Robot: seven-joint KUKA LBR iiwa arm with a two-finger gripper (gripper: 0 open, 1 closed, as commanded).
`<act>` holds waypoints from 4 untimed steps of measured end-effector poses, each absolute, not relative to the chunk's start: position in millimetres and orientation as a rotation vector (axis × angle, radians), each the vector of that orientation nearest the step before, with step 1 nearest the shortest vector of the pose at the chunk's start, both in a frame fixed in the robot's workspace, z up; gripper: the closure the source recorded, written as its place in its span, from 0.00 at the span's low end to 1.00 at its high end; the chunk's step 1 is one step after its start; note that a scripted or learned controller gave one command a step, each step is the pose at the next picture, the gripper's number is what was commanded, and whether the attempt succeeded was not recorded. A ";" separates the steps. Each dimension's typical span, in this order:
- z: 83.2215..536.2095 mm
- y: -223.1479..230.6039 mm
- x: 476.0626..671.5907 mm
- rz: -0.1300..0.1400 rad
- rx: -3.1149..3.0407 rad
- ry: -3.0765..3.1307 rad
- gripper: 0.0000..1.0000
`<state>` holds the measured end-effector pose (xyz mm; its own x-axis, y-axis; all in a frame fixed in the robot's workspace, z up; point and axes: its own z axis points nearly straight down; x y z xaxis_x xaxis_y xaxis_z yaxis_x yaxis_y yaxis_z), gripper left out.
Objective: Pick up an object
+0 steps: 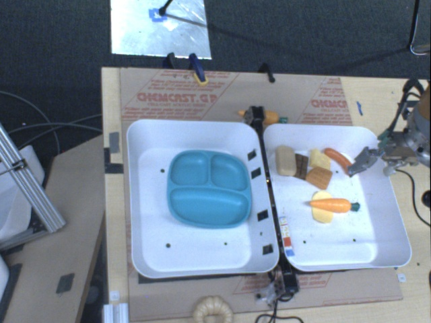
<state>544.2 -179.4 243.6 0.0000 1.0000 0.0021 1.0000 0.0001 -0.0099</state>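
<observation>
Two shallow white bins sit side by side on the bench (222,89), which is covered with a brown printed board. The left bin (145,200) holds a blue divided plate (207,188) lying flat near its centre, with three compartments facing up. The right bin (384,241) holds a cluster of toy food in its upper half: a beige bread-like block (285,160) at the upper left of the group, a dark brown piece (302,166) just beside it, a pale yellow piece (320,159) to the right of that, a tan brown square (319,177) below it, and an orange-red sausage (338,159) slanting at the group's upper right. Lower down, apart from the cluster, a carrot (333,205) with a green tip lies sideways, touching a yellow piece (322,215) beneath it. The arm enters at the right edge of the frame, and its claw (358,161) reaches over the right bin's upper right rim, its dark tip just beside the sausage. Whether the claw is spread or closed cannot be told from this angle, and nothing is seen between its fingers. A small orange and yellow object (268,118) lies on the board just above the gap between the bins.
</observation>
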 end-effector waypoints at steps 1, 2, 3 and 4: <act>250.1 -178.9 546.6 -0.001 -2.219 -2.226 0.00; 191.9 -183.6 553.4 0.001 -2.219 -2.223 0.00; 142.6 -173.3 553.5 0.002 -2.217 -2.222 0.00; 90.2 -172.6 553.0 0.003 -2.218 -2.220 0.00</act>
